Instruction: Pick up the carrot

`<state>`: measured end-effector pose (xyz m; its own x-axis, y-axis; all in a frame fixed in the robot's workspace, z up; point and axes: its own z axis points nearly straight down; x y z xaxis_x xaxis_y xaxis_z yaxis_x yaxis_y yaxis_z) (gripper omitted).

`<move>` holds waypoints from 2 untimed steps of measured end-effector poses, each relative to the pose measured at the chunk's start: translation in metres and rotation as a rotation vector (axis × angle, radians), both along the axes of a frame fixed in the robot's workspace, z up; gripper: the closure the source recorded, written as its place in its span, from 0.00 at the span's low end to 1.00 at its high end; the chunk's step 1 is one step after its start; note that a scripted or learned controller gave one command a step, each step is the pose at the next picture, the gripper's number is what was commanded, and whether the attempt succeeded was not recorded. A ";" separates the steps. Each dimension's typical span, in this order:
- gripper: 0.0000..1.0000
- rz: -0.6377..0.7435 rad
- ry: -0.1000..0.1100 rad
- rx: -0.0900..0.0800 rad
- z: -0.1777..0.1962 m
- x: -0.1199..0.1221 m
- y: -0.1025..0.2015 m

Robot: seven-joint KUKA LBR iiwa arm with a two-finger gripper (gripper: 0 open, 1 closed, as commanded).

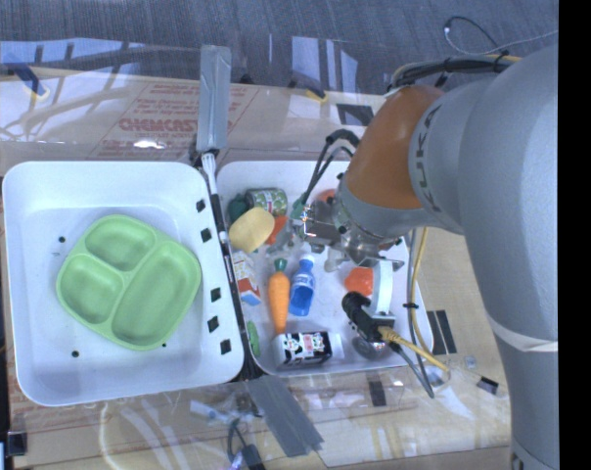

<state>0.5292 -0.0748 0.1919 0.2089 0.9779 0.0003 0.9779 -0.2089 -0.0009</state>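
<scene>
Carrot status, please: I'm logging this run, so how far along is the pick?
Nothing looks done yet: the carrot lies flat in the right bin, between the blue bottle and the bin's left wall. In progress: the arm's wrist hangs over that bin, up and to the right of the carrot, with the hand near the bottle's cap. Left: reaching the carrot, gripping it and lifting it.

Bench (pixel 129 116): pale board surface under clear glossy sheeting, red print visible along far edge. Two shallow white bins side by side on it, touching along inner walls: left bin (pixel 22 292), right bin (pixel 239 179). Grey tape strip (pixel 213 96) running from far edge to the seam between bins; second grey strip (pixel 284 414) at near edge below seam.
</scene>
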 end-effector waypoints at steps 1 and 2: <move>0.00 -0.286 0.007 0.001 -0.078 -0.028 -0.025; 0.00 -0.088 0.001 0.003 -0.099 -0.032 -0.018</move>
<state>0.4975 -0.0924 0.0928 0.2938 0.9559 0.0027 0.9559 -0.2938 -0.0029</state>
